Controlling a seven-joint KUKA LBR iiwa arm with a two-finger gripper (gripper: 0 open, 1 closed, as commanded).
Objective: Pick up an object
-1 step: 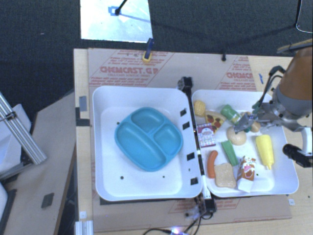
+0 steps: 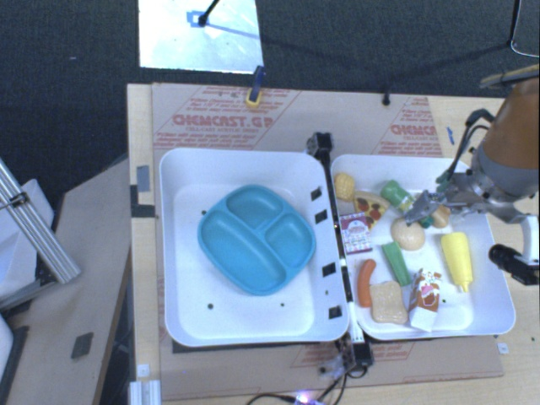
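Note:
The right bin [image 2: 494, 315] holds several toy foods. Among them are a beige ball [image 2: 408, 235], a green cucumber [image 2: 395, 262], a yellow corn cob [image 2: 456, 260], a pizza slice [image 2: 369, 205], a green piece [image 2: 395, 194], a small red and white box [image 2: 355, 233], an orange sausage [image 2: 365, 282], a slice of toast [image 2: 388, 304] and a small carton [image 2: 426, 294]. My gripper [image 2: 419, 210] hangs low over the upper middle of this bin, just above the beige ball and beside the green piece. A brown item [image 2: 440, 218] lies partly under it.
The left bin [image 2: 181, 310] carries a blue divided plate [image 2: 256, 239]. A black divider [image 2: 331, 226] with clips separates the two bins. The arm's grey and orange wrist [image 2: 510, 146] covers the right bin's far right corner. A yellowish lump [image 2: 344, 186] rests near the divider.

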